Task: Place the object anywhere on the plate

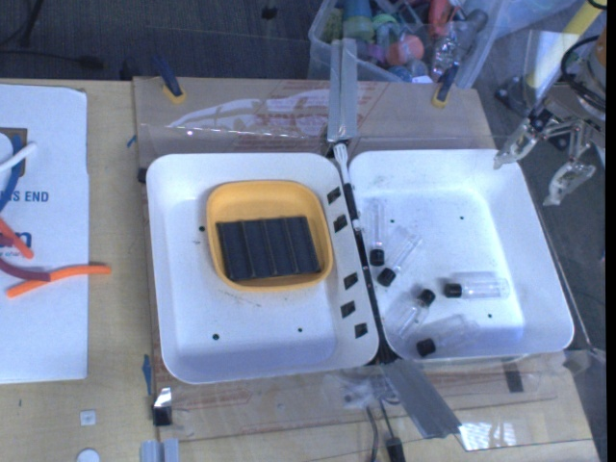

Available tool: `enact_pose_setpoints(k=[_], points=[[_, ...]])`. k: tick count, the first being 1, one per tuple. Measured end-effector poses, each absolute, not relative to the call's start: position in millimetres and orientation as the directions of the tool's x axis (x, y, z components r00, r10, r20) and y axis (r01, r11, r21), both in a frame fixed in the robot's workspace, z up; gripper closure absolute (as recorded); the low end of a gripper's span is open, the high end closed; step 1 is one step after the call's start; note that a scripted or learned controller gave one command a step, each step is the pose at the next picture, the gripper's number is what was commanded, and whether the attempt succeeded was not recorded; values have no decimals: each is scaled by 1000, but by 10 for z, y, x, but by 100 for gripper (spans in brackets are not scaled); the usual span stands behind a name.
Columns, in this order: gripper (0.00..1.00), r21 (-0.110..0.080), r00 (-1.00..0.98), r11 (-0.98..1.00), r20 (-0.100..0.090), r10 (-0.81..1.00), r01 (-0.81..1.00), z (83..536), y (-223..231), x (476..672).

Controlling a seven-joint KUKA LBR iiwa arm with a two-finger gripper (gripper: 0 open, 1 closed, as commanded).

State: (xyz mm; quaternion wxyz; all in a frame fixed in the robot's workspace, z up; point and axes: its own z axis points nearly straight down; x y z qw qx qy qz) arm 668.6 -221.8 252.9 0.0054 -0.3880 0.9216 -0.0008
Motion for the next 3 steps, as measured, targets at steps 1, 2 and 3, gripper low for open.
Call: enact_pose_setpoints(k=[1,2,3], points=[[0,-7,-466,466,-8,-885,-885,2925,-2216,6685],[0,-2,-146,146,-6,-989,-989,2757,-2212,6678],[0,-6,-148,148,-6,-989,-989,2811,-2238,6673]])
